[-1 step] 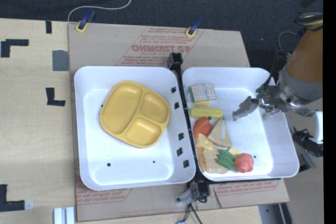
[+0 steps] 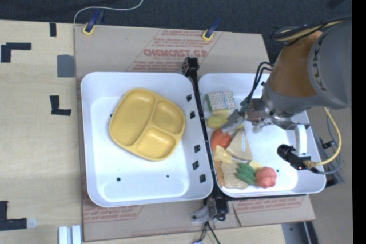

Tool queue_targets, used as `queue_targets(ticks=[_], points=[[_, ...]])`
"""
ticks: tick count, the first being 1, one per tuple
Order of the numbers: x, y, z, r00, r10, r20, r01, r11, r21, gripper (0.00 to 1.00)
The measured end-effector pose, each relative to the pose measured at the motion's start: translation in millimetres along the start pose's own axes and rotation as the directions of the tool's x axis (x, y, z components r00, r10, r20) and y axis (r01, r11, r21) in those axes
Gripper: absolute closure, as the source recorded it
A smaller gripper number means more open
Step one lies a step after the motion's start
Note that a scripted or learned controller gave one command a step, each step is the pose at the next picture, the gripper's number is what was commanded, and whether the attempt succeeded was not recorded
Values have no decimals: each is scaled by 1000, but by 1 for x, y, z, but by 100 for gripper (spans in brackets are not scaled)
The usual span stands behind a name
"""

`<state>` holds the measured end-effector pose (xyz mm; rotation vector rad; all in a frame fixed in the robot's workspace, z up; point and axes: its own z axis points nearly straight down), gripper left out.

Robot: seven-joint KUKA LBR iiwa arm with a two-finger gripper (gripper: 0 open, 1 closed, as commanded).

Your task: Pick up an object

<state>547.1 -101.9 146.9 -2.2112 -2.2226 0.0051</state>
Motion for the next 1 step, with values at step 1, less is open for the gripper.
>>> queue_targets(ticks=[1], points=[[5, 55, 44, 1000, 4, 2, -4, 1000, -30, 0]])
